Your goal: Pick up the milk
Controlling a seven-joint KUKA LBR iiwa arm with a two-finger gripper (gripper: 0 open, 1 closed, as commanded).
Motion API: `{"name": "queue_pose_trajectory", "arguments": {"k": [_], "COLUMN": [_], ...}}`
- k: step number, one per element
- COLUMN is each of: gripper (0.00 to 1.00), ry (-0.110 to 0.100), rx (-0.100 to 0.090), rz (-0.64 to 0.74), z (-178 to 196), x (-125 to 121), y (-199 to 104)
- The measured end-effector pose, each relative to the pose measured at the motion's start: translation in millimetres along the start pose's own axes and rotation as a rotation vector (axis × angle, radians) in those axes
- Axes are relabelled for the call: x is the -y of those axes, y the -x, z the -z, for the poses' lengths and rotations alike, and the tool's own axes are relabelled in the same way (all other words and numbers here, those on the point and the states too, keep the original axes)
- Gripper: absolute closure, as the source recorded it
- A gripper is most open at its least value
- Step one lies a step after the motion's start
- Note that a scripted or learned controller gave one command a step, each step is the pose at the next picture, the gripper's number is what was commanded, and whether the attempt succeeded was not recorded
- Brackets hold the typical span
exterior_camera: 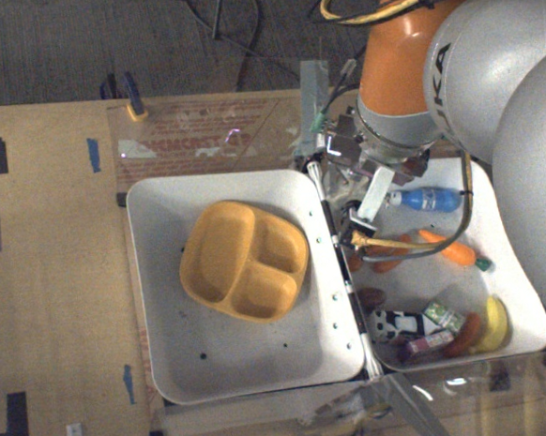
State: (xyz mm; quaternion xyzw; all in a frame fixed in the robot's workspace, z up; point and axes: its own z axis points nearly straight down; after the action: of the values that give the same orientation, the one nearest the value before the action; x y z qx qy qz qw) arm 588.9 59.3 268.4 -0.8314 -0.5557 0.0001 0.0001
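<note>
Now milk (397,325) near right bin (531,328) front edge, crowded.

Wooden bench (54,305) carries two white bins side by side: left bin (171,361), right bin (526,319).

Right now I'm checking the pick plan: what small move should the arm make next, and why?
Probably shift the gripper toward the near edge of the right bin: the milk, a black-and-white carton, lies there, while the gripper hangs farther back, by the carrot.
</note>
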Motion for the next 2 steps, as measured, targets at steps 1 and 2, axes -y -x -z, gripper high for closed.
{"name": "queue_pose_trajectory", "arguments": {"k": [1, 2], "gripper": [0.00, 0.00], "ry": [-0.001, 0.000], "rx": [0.001, 0.001], "rz": [0.000, -0.035], "z": [0, 119], "x": [0, 33], "y": [0, -5]}}
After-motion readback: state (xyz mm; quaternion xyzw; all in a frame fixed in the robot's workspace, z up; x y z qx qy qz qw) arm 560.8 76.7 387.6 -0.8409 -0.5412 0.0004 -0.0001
